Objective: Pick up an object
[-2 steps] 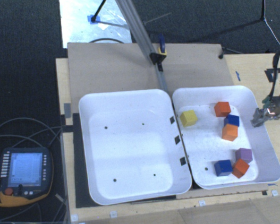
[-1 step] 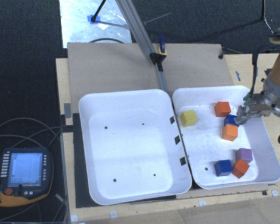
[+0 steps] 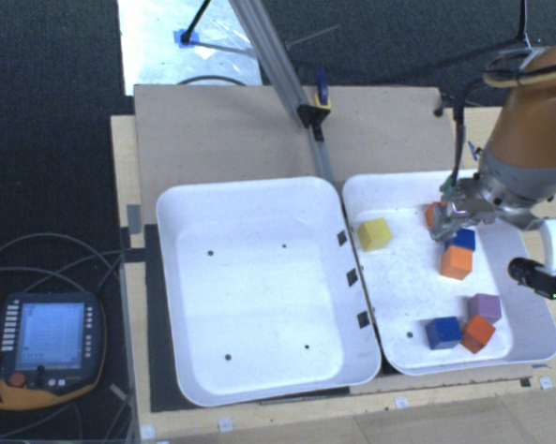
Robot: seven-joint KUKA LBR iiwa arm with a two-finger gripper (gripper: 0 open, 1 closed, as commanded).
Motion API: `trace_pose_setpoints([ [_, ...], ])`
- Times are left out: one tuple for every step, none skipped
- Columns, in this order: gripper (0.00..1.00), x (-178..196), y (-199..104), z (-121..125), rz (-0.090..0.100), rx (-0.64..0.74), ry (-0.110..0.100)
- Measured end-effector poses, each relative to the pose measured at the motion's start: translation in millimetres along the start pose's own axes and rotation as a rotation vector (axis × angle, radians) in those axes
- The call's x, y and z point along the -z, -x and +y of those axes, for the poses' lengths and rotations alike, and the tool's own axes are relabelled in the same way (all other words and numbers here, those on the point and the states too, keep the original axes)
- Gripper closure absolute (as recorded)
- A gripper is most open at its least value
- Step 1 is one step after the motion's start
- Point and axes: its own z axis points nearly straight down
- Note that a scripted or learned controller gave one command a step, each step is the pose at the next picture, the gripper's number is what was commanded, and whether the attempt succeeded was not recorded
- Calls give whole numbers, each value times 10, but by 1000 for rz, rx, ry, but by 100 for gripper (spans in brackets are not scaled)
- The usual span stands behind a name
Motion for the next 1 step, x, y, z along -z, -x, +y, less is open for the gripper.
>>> trace_pose_setpoints([
  [100,48,-582,232,1,1,2],
])
